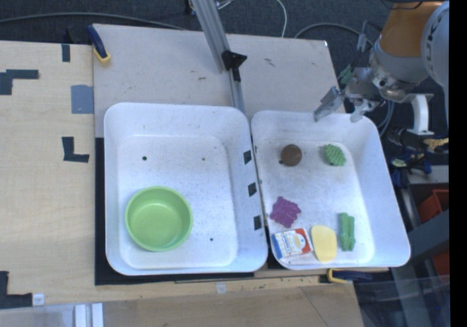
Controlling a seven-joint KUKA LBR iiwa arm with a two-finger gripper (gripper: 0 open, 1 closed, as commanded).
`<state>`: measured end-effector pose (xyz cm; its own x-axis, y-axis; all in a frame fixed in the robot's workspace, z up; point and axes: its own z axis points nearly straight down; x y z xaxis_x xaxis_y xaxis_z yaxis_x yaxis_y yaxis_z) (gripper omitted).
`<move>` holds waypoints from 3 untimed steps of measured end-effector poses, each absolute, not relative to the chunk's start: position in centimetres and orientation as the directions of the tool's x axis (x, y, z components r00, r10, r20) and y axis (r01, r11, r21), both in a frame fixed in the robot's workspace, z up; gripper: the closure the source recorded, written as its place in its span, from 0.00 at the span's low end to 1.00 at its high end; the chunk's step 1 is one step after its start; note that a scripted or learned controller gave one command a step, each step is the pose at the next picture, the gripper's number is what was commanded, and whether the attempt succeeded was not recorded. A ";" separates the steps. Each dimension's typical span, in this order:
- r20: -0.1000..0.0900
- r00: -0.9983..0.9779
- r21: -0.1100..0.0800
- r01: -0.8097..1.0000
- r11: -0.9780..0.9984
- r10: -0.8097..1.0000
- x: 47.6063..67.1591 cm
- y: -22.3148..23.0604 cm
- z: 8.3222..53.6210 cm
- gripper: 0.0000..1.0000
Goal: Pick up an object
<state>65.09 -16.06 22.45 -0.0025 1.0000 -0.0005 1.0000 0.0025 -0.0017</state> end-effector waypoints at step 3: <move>0.000 -0.003 -0.006 1.000 0.003 1.000 64.6 -15.5 11.5 0.00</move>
